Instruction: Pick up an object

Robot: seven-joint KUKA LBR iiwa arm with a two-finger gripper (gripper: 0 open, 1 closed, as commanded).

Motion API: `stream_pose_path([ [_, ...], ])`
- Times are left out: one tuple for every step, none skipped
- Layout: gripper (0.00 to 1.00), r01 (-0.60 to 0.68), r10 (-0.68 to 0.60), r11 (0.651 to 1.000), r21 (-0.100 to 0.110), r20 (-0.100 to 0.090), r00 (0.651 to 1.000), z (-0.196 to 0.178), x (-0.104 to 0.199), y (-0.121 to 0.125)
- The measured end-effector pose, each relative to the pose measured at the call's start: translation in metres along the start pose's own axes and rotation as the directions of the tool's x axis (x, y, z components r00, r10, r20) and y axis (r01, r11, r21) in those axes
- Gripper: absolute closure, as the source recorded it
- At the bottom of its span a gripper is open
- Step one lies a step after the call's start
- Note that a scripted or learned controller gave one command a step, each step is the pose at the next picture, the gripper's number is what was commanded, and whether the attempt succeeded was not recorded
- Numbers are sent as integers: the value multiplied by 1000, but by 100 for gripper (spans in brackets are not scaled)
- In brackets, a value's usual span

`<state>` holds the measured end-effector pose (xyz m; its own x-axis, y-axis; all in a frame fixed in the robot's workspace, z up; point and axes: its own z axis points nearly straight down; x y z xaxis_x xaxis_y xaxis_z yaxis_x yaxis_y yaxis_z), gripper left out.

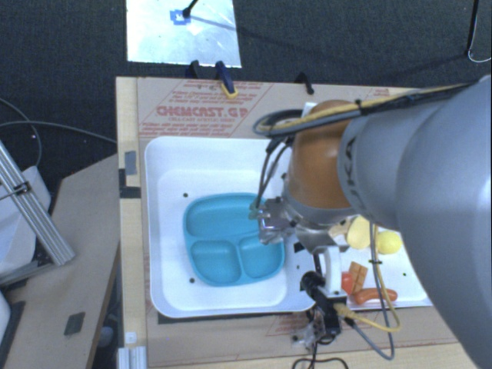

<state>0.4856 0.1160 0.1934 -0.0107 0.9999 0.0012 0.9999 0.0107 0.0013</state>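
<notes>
Gripper [270, 223] low over blue divided tray's [219, 241] right edge in left bin [165, 206]; finger state unclear. Yellow and orange items [369, 271] in right bin, beside arm.

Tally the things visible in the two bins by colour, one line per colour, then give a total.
Blue: 1, the divided tray in the left bin.
Yellow: 1, the rounded thing in the right bin.
Orange-red: 2, the block and the long piece.
Total: 4 visible; the arm hides much of the right bin.
</notes>
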Motion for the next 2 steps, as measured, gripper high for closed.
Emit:
stream_pose_path([
  [100,-1,1,1000,-6,-1,1000,0,80,76],
  [100,-12,12,1000,-12,1,1000,-43,29,189],
])
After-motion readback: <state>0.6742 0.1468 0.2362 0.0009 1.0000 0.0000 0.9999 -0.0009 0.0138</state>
